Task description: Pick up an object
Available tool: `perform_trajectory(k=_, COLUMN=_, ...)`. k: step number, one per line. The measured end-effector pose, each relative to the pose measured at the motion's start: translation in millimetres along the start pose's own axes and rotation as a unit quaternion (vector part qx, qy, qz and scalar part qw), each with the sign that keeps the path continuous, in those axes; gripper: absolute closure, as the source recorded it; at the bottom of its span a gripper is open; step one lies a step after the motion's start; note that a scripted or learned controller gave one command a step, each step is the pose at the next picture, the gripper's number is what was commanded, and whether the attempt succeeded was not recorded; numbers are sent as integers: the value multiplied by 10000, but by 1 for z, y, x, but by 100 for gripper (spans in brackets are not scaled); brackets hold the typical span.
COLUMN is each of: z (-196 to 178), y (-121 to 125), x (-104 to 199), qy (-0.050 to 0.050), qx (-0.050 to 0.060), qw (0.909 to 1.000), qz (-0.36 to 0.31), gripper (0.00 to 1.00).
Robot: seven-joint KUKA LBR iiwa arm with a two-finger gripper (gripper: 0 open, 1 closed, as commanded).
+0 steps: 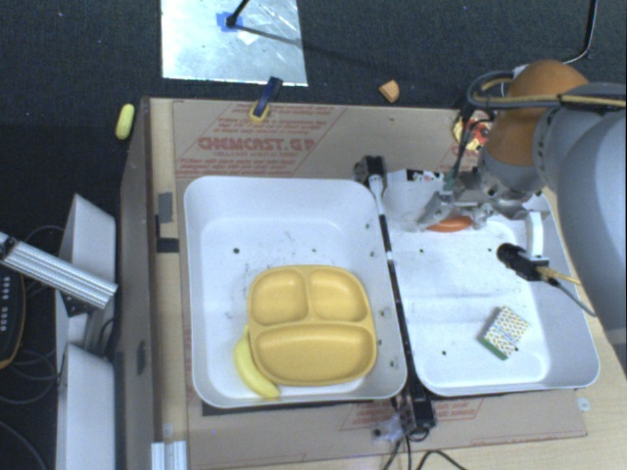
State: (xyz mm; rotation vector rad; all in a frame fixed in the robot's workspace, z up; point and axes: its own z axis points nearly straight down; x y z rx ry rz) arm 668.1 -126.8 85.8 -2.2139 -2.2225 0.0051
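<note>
Yellow tray [312, 323]; behind, board [265, 140] reads, perhaps, "CHEMCAST GP".

The bench [294, 130] is a brown board printed with red lettering along its far edge. Two shallow white bins sit on it side by side, touching — the left bin [211, 262] and the right bin [568, 351] — and together they cover most of the surface. A blue and yellow clip [265, 98] grips the far edge near the left corner.
</note>
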Motion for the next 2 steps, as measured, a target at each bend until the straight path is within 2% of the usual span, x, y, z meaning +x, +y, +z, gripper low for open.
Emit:
perform_trajectory(k=1, z=-9, y=-3, x=-2, qy=2, qx=76, qw=10000, qz=-6, gripper=100)
perform_trajectory(k=2, z=-8, y=-3, x=0, qy=14, qx=74, qw=10000, qz=-10, gripper=0)
